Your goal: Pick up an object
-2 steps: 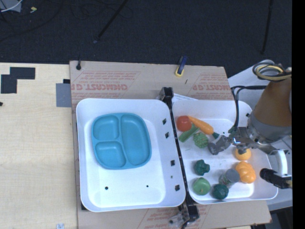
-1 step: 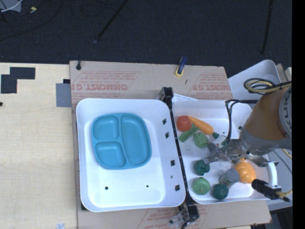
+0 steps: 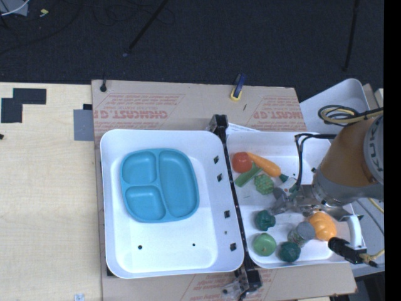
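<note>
On the tabletop (image 3: 50, 187), your end effector (image 3: 285, 200) hangs in the right bin (image 3: 276, 146); its grip is unreadable. Toy food crowds it: a descent could clip the green piece (image 3: 264, 184) beside it.

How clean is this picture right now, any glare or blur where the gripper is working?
Camera view: even, soft lighting; the blue tray and left bin look crisp, with no harsh glare. The gripper area is murkier: grey metal over toys, edges soft, the arm shading the right bin. Top of the frame is dark.
</note>
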`<state>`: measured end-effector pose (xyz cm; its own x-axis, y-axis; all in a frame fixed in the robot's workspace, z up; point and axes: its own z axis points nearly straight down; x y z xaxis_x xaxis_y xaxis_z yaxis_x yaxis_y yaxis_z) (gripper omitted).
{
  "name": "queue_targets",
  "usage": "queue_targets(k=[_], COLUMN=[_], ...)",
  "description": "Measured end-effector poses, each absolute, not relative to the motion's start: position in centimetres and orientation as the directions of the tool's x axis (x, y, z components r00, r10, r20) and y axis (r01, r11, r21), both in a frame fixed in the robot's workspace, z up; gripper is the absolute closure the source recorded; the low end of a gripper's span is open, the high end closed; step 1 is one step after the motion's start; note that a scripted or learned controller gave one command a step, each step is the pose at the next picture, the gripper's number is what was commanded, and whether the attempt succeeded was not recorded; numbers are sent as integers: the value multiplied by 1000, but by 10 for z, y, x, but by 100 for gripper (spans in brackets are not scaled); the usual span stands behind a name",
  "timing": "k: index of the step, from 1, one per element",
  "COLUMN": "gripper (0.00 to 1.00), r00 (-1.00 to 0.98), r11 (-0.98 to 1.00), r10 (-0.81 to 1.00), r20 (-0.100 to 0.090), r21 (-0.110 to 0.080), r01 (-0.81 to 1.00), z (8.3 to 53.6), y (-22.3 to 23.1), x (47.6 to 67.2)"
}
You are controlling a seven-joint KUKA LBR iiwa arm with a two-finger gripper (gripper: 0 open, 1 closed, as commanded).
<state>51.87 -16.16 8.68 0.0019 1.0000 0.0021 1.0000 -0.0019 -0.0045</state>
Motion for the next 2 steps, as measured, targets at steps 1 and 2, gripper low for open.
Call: queue_targets(k=[1, 2], gripper=[100, 100], r00=[8, 7], r11=[-8, -7], r10=[1000, 1000], r20=[2, 0], r21=[-3, 0], r01=[1000, 1000], z=[98, 141], y=[-163, -167], x=[519, 516])
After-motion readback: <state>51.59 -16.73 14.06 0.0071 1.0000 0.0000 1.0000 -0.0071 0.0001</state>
